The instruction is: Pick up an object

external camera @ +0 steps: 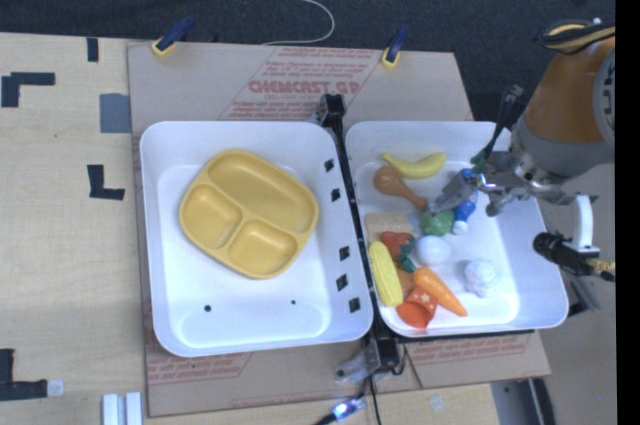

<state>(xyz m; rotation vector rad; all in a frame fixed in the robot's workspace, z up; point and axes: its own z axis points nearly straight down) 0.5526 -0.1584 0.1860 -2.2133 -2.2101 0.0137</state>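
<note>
**Approach to a cluttered bin of toy food**

Dark carpet filled the top of the frame; below it a pale wooden bench carried a sheet of printed brown cardboard (300, 88) on which two shallow white bins sat side by side. In the left white bin (165, 243) lay a yellow three-compartment plastic tray (248, 211). The right white bin (535, 288) held the candidates: a yellow toy banana (415, 164) at the upper edge of the pile, a brown toy drumstick (397, 185) just below it, a yellow toy corn cob (385, 273) against the left wall, an orange toy carrot (438, 292) at lower centre, and a small white lumpy object (479, 276) lying somewhat apart to the right. The two-finger gripper (462, 191) hung at right of centre, beside a small blue-and-white item (466, 211); whether its jaws were parted or closed could not be told, and nothing was seen held.

A good pick would probably favour an isolated piece, such as the white lump, since crowded neighbours could obstruct the descent. The approach should likely be vertical and centred, with closure delayed until the piece is straddled.
</note>
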